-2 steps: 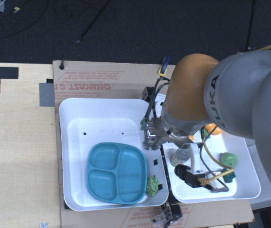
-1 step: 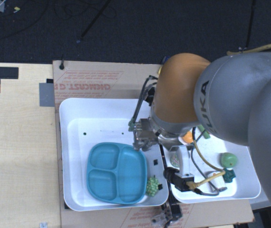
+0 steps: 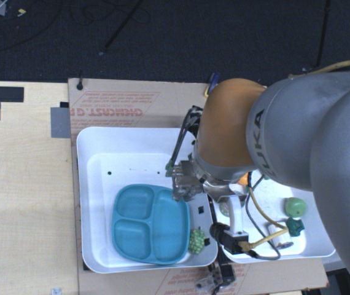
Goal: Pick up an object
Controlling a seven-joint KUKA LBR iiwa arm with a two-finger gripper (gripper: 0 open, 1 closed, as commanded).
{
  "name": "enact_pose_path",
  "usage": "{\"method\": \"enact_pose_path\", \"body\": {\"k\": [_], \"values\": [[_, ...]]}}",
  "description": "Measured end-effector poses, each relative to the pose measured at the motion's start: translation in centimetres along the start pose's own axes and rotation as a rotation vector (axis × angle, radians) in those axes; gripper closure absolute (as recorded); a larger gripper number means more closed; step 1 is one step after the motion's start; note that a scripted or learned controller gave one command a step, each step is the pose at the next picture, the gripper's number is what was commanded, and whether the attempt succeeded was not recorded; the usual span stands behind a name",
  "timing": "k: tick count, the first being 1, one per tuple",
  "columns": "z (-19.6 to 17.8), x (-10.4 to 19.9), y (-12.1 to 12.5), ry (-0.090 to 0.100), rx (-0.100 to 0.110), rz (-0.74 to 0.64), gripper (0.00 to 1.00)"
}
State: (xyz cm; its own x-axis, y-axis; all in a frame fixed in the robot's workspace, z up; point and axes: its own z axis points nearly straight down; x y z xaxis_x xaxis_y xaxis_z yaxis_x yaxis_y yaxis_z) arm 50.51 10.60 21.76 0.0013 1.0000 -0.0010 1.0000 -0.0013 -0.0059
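Hovered with claw point(image 3: 182, 191) over tray's point(image 3: 139, 226) top-right corner, mid-frame; could not tell how open; might have slipped off shallow rim, or knocked grapes point(image 3: 196, 241) aside

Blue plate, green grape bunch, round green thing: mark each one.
blue plate point(image 3: 151, 224), camera view, its middle where the compartments meet.
green grape bunch point(image 3: 196, 241), camera view, middle of the bunch.
round green thing point(image 3: 296, 208), camera view, its middle.

I see a blue three-compartment plate point(image 3: 150, 223) lying flat in the left bin point(image 3: 95, 165), a bumpy green cluster point(image 3: 196, 241) just beside its right edge, and a pale green ball point(image 3: 296, 208) in the right bin point(image 3: 322, 247).
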Motion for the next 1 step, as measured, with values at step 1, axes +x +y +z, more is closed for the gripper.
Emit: {"method": "enact_pose_path", "body": {"k": [1], "values": [[-1.84,-0.41,0.97,0.001,-0.004,0.000,1.00]]}}
